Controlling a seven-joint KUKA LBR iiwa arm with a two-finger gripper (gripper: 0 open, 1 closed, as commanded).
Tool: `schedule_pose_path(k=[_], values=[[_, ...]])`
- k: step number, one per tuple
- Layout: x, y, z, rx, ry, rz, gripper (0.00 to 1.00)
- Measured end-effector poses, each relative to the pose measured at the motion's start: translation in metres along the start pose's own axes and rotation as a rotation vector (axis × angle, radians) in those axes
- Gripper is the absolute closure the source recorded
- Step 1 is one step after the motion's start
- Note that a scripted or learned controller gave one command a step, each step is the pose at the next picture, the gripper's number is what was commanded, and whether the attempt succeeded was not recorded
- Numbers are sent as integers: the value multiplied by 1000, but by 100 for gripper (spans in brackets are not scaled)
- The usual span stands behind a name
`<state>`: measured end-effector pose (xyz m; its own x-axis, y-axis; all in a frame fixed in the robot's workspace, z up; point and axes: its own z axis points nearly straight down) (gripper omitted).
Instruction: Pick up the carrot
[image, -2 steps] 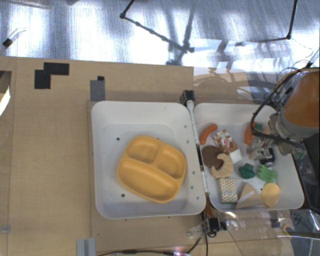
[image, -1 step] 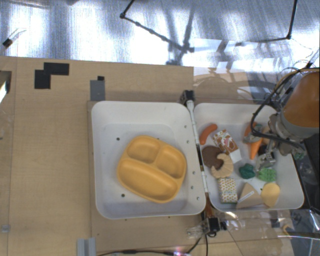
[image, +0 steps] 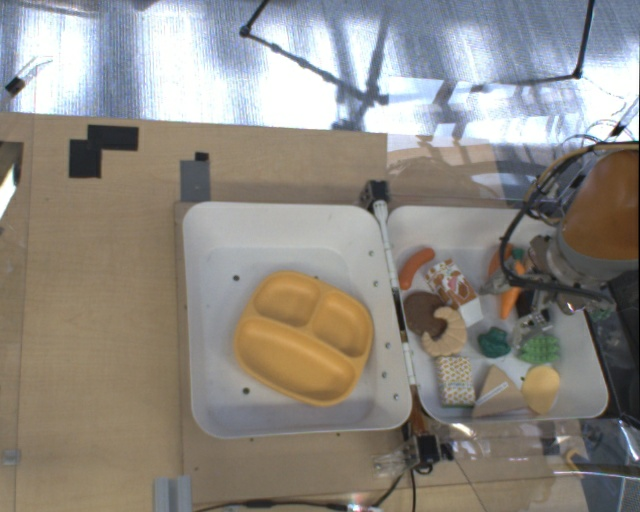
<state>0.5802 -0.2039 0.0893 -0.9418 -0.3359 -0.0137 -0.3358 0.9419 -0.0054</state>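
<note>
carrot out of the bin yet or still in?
Still in. The carrot lies in the right bin, right under the pincer; whether it is gripped, cannot tell.

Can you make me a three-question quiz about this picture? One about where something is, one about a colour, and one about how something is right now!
1. Where is the yellow plate?
A. In the left bin
B. In the right bin
C. On the wooden bench outside the bins

2. What colour is the carrot body?
A. Purple
B. Orange
C. White

3. How is the yellow plate right now?
A. Piled with toy food
B. Flipped upside down
C. Right way up, compartments bare

Answers:
1. A, it sits in the left bin.
2. B, it is orange, lying by the gripper in the right bin.
3. C, its three compartments face up and hold nothing.
</note>
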Motion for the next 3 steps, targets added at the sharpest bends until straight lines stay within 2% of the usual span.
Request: schedule_pose_path(k=[1,2,3], values=[[-4,-1,-14,6,-10,-1,100],[-102,6,0,2,-4,-10,100],[-85,-34,-1,3,-2,-365,100]])
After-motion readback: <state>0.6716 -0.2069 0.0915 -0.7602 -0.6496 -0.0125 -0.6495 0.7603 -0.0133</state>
